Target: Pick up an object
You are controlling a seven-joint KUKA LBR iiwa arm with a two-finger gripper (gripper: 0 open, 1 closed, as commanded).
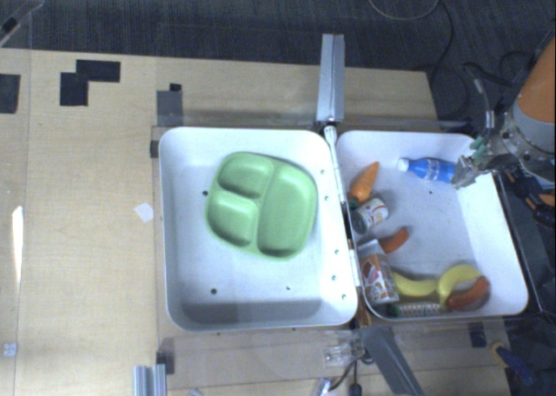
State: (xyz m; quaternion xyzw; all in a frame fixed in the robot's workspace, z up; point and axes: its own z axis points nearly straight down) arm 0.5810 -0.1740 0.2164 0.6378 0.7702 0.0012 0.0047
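Two white bins are set side by side on the bench, divided by a metal rail [332,82]. The left bin [182,212] holds a green tray [261,203] with three compartments, lying a little above the bin's middle and tilted slightly. The right bin [486,238] holds the smaller things. A blue bottle [430,168] with a white cap lies on its side near the far wall, its cap pointing left. A carrot [365,181] lies near the left wall, pointing up and to the right. Just below it a small can [373,213] is seen, and below that a short orange-red piece [396,240], which may be a sausage or a pepper. Along the near wall a printed packet [377,280] stands beside a banana [426,284], and a reddish-brown piece [470,294] lies against the banana's right end. A flat yellowish strip [415,308] is seen under the banana, too small to be named.

The gripper [476,164] is seen at the right bin's far right corner, with the arm [534,108] behind it at the view's right edge. Its tip is just beside the bottle's base, possibly touching it. Whether the bottle is gripped, and how the gripper is set, cannot be told.
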